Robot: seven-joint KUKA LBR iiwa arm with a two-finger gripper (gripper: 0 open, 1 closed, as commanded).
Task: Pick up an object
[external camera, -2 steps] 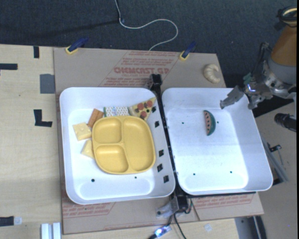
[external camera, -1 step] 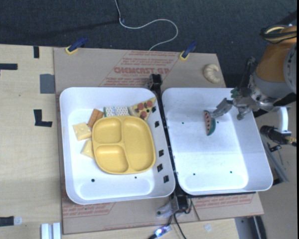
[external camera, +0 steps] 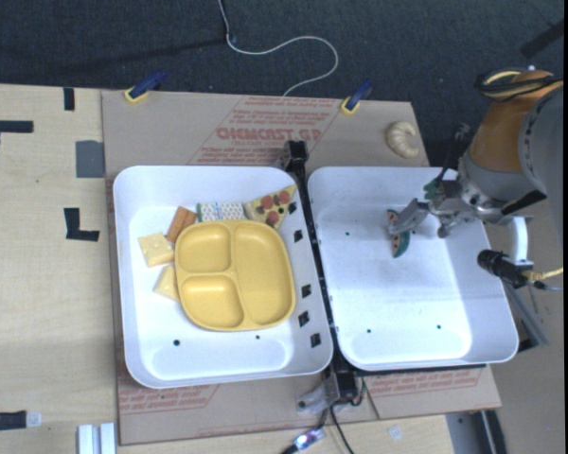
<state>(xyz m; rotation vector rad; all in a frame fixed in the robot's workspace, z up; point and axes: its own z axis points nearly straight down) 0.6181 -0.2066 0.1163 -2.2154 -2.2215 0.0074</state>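
The 2 white bins sit side by side on a cardboard sheet [external camera: 265, 130] held at its far edge by 2 clips. In the left bin [external camera: 137, 348] lies a yellow divided plate [external camera: 235, 274] with 3 compartments, resting near the bin's middle. Tucked around the plate's far and left edges are small flat pieces: a pale cracker-like square [external camera: 155, 249] and an orange-brown piece [external camera: 180, 221] at its left, a patterned strip [external camera: 220, 212] along its far edge, and a pizza-like slice [external camera: 273, 204] near the divider between the bins. The right bin [external camera: 426, 348] has a bare white floor. Above its far-right part hangs the gripper [external camera: 400, 230], reaching in from the right on the grey arm [external camera: 511, 149] with its orange band. A small dark greenish object [external camera: 401, 241] sits at the gripper's tip, and the fingers appear to close around it, though at this size the grip is hard to confirm. A beige lump [external camera: 404, 138] lies on the cardboard beyond the right bin.
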